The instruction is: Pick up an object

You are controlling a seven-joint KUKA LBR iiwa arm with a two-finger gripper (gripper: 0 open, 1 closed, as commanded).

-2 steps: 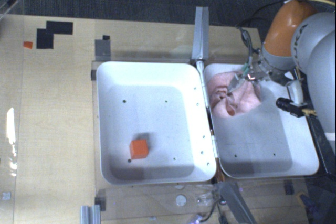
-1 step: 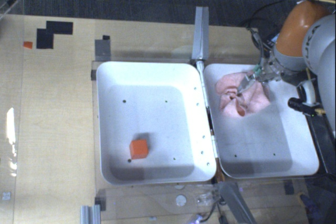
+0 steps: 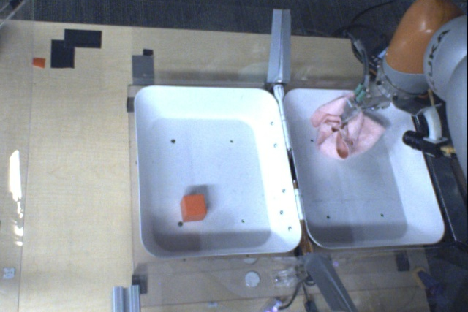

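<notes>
Nearest the bottom of the frame, an orange block [image 3: 194, 207] sits in the lower left part of the left bin [image 3: 219, 102], well apart from everything else. To its right, the right bin [image 3: 365, 226] holds a crumpled pink cloth [image 3: 344, 131] in its upper half. At the cloth's upper right edge the gripper [image 3: 363, 97] comes down from the grey arm [image 3: 439, 47] at the frame's upper right; whether it is spread or pinching the cloth cannot be told.
</notes>
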